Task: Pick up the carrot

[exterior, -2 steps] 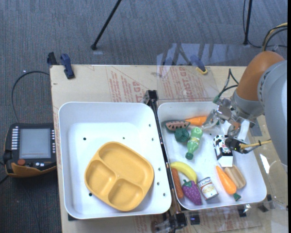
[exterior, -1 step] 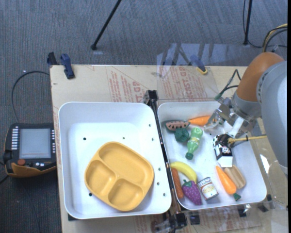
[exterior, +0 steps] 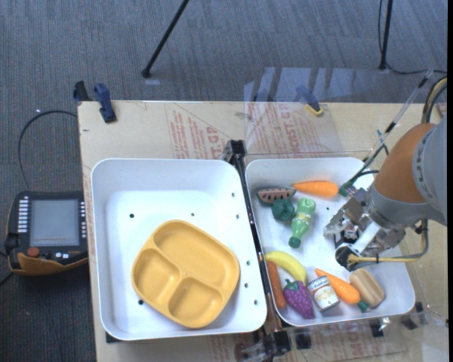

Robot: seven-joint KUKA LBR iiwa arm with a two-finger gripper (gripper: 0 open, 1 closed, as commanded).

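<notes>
A carrot, orange with a green tip pointing right, lies near the far wall of the right bin. A second orange carrot-like piece lies near the front of that bin, between a small can and a bread roll. My gripper hangs over the right side of the bin, between the two orange pieces, below and to the right of the far carrot. Nothing shows in its grasp.
The right bin also holds a green bottle, broccoli, a brown slice, a banana, purple grapes and a reddish sausage. A yellow divided plate lies in the left bin.
</notes>
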